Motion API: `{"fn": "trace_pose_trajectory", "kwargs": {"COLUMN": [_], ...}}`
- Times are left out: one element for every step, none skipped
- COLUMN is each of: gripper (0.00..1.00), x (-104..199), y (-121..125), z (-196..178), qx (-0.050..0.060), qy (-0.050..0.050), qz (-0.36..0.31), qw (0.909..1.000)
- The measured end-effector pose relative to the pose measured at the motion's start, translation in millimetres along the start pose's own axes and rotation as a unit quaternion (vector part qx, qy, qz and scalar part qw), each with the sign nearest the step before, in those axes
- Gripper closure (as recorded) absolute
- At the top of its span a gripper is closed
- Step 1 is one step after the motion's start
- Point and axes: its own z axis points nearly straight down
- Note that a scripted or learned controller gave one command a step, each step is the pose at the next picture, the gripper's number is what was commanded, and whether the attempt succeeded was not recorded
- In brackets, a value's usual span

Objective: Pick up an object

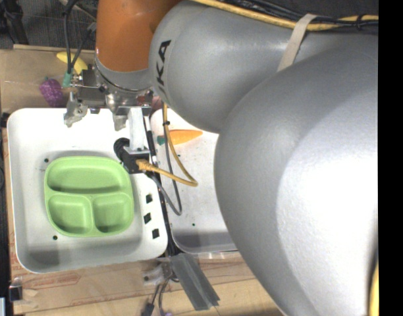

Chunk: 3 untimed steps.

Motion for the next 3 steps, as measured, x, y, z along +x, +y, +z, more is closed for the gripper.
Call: {"fn": "trace_pose_trajectory", "kwargs": {"gripper": [1.00,0.00,0.00], "x": [1.1,1.3,1.3], "y": [-0.6,-0.7,-0.7], "z": [-8.8,-8.7,-8.7], "qx": [0.002,0.002,0.002], "qy": [0.000,0.000,0.000], "qz": [-0.004,-0.004,-0.004], "qw": [1.0000,1.0000,1.0000]}}
